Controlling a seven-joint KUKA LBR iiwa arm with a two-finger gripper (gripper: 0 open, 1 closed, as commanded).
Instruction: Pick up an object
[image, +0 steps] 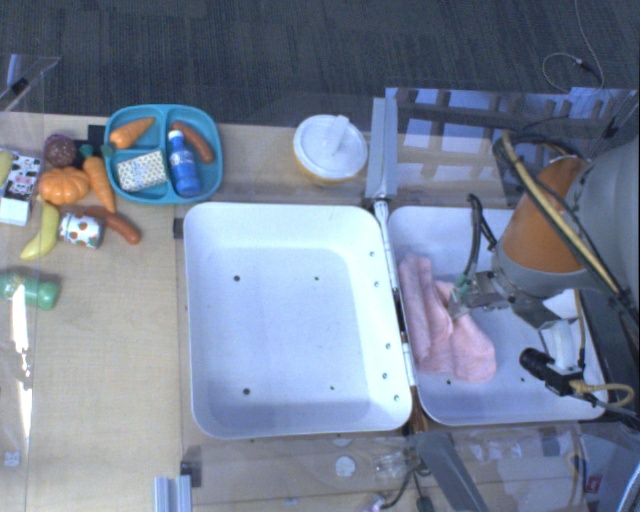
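One pink cloth (445, 325) lies under my pincer (466, 297), long axis running up-down the bin; I cannot tell its grip state.

Robot lab: bench (100, 400) with white bins (290, 400), toy food (75, 190)

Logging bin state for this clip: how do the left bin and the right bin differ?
The left bin shows a bare white floor; the right bin holds a crumpled pink cloth against its left wall. The arm's gripper reaches into the right bin, touching the cloth, while the left bin lies open to view. Both are shallow, white and side by side.
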